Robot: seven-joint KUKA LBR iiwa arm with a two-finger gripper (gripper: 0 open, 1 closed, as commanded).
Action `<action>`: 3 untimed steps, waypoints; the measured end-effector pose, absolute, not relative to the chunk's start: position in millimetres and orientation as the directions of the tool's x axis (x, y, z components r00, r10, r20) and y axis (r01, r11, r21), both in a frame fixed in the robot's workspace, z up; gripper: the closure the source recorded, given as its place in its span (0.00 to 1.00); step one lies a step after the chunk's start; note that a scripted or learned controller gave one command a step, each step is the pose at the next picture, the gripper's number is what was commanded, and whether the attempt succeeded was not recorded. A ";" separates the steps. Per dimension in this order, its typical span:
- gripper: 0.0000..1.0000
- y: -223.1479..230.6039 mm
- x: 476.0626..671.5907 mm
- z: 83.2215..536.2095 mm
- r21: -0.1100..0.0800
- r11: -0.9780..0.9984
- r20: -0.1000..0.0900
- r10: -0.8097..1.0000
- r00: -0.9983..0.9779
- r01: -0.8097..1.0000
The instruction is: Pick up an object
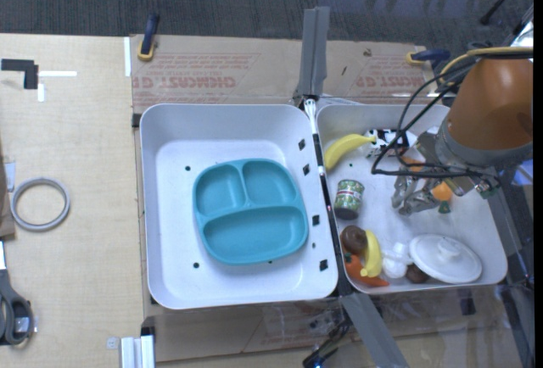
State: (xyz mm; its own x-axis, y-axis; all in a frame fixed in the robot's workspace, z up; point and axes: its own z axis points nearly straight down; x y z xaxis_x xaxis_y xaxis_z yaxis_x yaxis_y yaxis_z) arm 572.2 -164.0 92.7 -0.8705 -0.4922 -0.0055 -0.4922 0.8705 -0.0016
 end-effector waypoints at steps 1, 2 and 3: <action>1.00 -178.2 494.4 98.2 -0.019 0.736 -0.018 -0.677 -0.736 -0.676; 0.00 -169.8 499.9 99.5 -0.023 0.728 -0.032 -0.685 -0.728 -0.685; 0.00 -111.7 582.4 94.7 -0.009 0.605 -0.002 -0.796 -0.605 -0.796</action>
